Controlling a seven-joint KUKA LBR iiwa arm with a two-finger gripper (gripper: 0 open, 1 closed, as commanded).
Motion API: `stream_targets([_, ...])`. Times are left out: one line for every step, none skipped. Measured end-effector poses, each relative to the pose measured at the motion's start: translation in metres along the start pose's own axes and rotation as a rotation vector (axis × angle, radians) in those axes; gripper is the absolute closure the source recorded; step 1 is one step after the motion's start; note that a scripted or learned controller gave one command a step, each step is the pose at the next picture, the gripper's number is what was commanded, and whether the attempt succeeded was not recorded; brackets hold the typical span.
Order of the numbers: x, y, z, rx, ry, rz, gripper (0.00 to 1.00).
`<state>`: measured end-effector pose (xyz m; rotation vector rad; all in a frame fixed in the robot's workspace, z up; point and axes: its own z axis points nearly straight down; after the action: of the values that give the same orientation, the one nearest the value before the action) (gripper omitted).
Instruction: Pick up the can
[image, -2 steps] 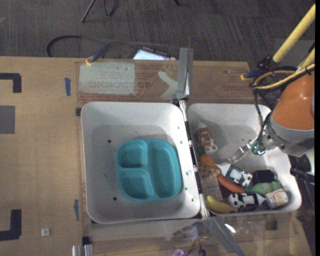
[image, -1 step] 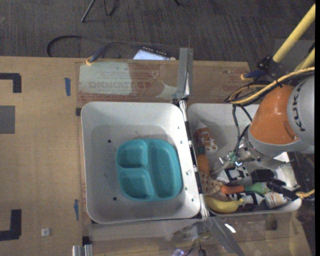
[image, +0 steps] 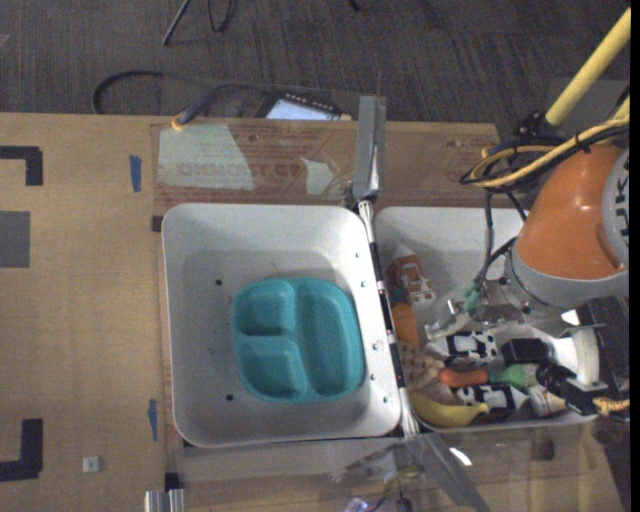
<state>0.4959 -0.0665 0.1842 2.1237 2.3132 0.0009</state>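
Note:
The right bin (image: 440, 222) holds a heap of small items. A small brown and white can (image: 407, 273) lies near that bin's left wall, towards the back. My gripper (image: 452, 318) hangs low over the heap, just right of and in front of the can, below the grey wrist (image: 540, 290) and the orange band (image: 570, 215). Clutter beneath the gripper hides what it touches. Nothing can be seen lifted off the pile.
The left bin (image: 190, 240) holds a teal divided plate (image: 297, 338). In the right bin lie a banana (image: 445, 410), a carrot (image: 465, 378), cow-patterned items (image: 478, 346) and an orange piece (image: 403, 326). Yellow and black cables (image: 520, 150) trail behind the arm.

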Motion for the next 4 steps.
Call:
stream_targets([-0.063,-0.002,0.067,-0.044,-0.015,0.029,0.0])
stream_targets([-0.064,-0.001,0.056,-0.047,-0.015,0.031,1.0])
stream_targets([-0.048,-0.006,-0.009,-0.002,-0.001,-0.253,1.0])
stream_targets([-0.056,-0.021,-0.036,-0.001,-0.001,-0.018,1.0])
